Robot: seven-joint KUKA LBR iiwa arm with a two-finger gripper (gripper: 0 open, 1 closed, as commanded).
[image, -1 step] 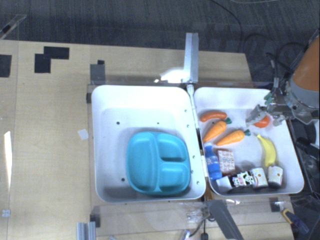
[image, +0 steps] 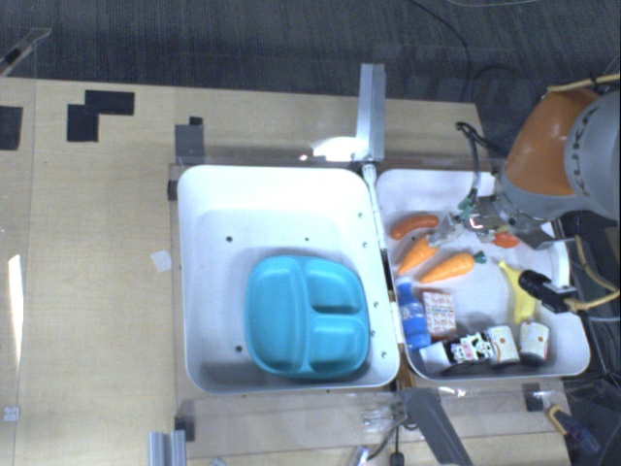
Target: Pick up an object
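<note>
Pale wooden bench (image: 87, 289), glossy white bins, a smooth blue divided tray (image: 309, 314); claw (image: 473, 219) grip indiscernible.

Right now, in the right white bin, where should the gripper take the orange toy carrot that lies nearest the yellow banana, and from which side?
Grip the orange toy carrot across its thicker middle, coming straight down from above. It lies flat, slanting, green tip up-right toward the gripper. Close across its width; the second orange carrot sits close on its left, so it may crowd one finger.
</note>
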